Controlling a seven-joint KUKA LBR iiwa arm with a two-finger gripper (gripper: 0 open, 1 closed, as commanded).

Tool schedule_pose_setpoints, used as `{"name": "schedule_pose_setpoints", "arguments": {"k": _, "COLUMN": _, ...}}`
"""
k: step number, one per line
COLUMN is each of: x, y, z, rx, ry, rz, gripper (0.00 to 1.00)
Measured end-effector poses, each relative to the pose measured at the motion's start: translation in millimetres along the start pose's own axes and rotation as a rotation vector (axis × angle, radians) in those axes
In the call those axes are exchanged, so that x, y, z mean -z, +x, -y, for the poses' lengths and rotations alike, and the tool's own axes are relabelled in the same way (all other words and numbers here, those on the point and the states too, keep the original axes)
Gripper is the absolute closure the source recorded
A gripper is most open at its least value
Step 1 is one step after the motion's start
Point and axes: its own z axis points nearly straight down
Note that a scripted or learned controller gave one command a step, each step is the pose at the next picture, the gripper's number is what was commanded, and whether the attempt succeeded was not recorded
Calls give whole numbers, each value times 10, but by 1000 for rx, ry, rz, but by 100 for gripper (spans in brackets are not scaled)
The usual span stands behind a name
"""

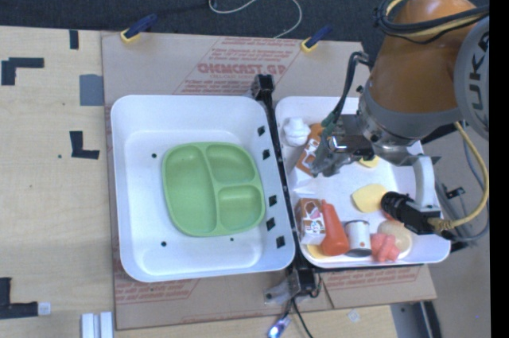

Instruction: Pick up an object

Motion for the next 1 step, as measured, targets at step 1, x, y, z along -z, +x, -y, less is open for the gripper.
{"name": "schedule_pose_setpoints", "arguments": {"k": 1, "x": -684, "y": 449, "z": 40, "rx": -2, "ry": -4, "rz": 1, "gripper": 100}}
